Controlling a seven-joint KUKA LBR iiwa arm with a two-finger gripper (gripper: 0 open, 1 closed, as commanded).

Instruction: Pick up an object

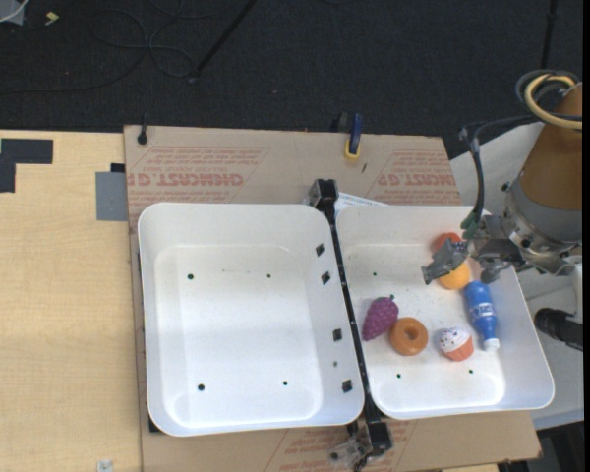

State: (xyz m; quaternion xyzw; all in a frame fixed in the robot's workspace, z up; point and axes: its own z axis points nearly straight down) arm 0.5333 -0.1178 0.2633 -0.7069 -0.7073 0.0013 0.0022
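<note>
dark floor with loose cables lies beyond the far edge of the bench (49, 293), which carries a cardboard sheet (236, 170) and two white bins side by side. the left bin (162, 254) shows bare walls and floor. the right bin (531, 386) holds all the candidates: a purple grape bunch (381, 317) near the divider, an orange ring (408, 336) just beside it, a small red and white toy (454, 343) next along, a blue bottle (481, 313) lying on its side toward the bin's right edge, and an orange fruit (456, 276) near the far right corner.

the arm (556, 165) reaches over that corner, and the hand (446, 262) sits low, right at the orange fruit; grey parts overlap it. i cannot tell whether the hand is open or closed, nor whether the fruit is truly between its tips.

risks, as i judge them: the fruit looks round and smooth, so a pinch off its middle could squirt it sideways toward the bin wall or into the bottle. the bottle lies just beside the fruit, so a wide approach might nudge it or catch it too, and a bottle on its side would roll. the far corner also leaves little room; a tip could strike the wall and stall the descent, giving a close on nothing.
</note>
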